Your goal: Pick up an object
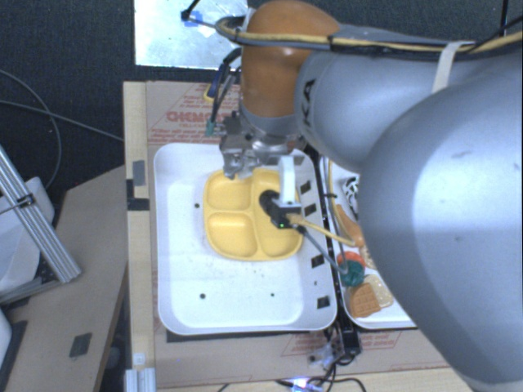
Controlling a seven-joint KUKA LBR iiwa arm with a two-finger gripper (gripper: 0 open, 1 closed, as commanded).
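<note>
Though glossy, yellow plastic tray (233, 231) (compartmented).

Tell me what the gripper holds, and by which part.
It cannot be told: the gripper is at the far rim of the yellow divided plate, but the contact is hidden.

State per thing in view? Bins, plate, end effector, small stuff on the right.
yellow divided plate: flat, open side up, in the left bin
left bin: level, holding the plate
end effector: low over the plate's far end, contact unclear
right bin: largely hidden under the arm
waffle piece: lying flat in the right bin
teal and orange piece: in the right bin, pose unclear
</note>
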